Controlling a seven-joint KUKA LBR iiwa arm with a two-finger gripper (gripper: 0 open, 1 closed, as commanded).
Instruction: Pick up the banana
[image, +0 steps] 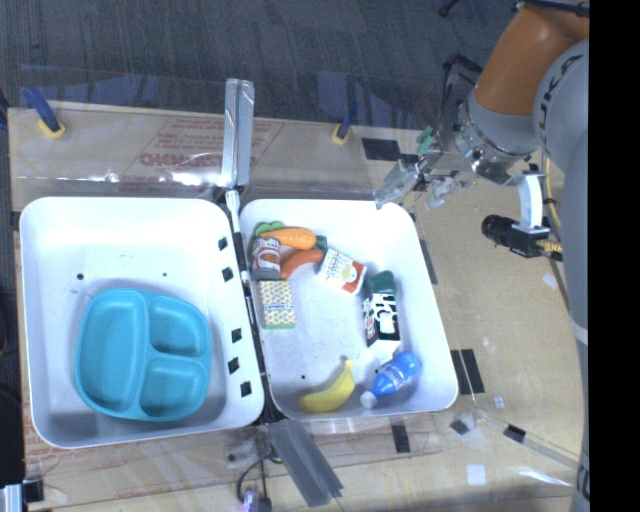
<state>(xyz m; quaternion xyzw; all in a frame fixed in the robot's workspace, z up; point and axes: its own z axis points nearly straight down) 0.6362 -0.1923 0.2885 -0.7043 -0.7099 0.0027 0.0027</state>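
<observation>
Spotted the banana (330, 392) lying flat near the front wall of the right bin (425, 290), curved tip pointing up toward the middle, just beside a blue bottle (392, 377). Caught the gripper (413, 190) hanging above the bin's far right corner, outside the rim, well apart from the fruit. Fingers looked spread apart, nothing between them.

Judged this as the approach step, with basically the whole reach left to do. Best bet, imo:
- Needed to travel across the bin toward the front wall, staying high over the cartons on the way.
- Would line the jaws across the narrow width of the banana, not along its curve.
- Would aim for the thick middle, away from the bottle side, to avoid pinching the cap.
- Would watch the front wall too, not much room there for a finger.

Counted, for the record: 1 banana, 1 blue bottle, 2 orange carrot-ish pieces (290, 238), 1 small can (265, 258), 1 speckled sponge-like pad (278, 303), 1 white-and-orange carton (342, 270), 1 black-and-white carton (382, 318). Plus 2 bins, and 1 blue divided plate (145, 352) with 3 sections in the left bin (60, 230).
</observation>
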